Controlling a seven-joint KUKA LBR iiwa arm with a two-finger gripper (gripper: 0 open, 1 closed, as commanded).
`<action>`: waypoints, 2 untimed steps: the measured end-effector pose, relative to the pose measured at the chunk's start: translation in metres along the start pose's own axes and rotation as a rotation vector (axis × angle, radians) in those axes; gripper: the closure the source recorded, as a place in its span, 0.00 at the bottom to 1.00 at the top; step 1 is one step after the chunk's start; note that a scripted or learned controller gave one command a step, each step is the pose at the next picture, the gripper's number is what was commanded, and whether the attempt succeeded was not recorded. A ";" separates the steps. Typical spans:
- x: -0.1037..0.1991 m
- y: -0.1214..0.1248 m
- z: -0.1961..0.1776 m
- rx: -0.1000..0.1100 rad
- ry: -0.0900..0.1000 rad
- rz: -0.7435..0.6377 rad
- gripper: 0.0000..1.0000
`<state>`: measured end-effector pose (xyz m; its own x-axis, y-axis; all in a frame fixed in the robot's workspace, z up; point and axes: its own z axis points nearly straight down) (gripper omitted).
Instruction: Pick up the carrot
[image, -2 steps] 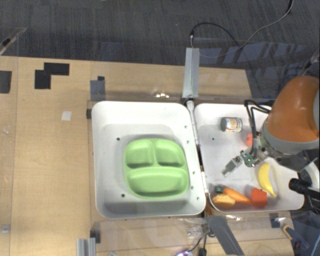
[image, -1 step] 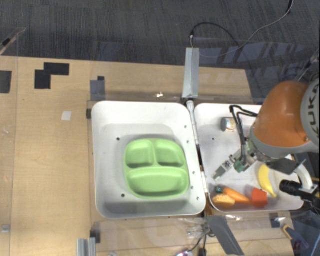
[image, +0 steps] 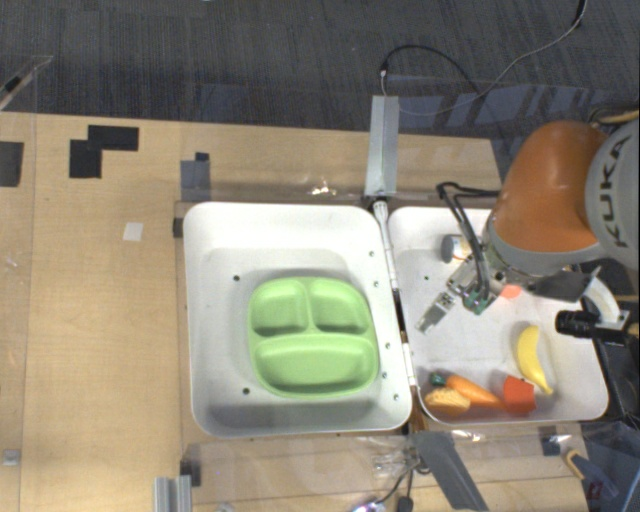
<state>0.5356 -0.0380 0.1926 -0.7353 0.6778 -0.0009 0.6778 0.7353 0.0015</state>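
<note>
Grey metal fingers (image: 436, 314) reach down and to the left from the gripper (image: 440, 312), which hangs over the bare upper middle of the right bin (image: 420, 235); from my screen I cannot tell whether they stand apart or together, since they read as one slim slanted shape at this size, and I see nothing between them. Just above and right of them sits the gripper body with a small green part, and above that the orange band (image: 545, 190) and grey shell of the arm (image: 610, 190) fill the upper right of the frame, with black cables looping off toward the top. The carrot (image: 472, 390) lies along the bin's lower wall, below the gripper and well apart from it, pointing toward lower right. Touching its left end is a yellowish-orange piece (image: 447, 401) that I take to be some bread or fruit toy, though I am not sure. A red block (image: 518, 394) sits just beside the carrot's right tip, and a banana (image: 533, 358) lies upright just above that block. Across the divider, the left bin (image: 215, 300) holds a green sectioned plate (image: 312, 335) at its centre. Both bins rest on a light wooden bench (image: 90, 330).
</note>
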 end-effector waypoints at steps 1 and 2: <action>0.003 -0.069 0.086 0.001 0.001 0.180 0.00; -0.033 -0.108 0.052 0.002 0.002 0.420 0.00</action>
<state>0.4867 -0.1398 0.1409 -0.3950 0.9187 0.0008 0.9187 0.3950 -0.0008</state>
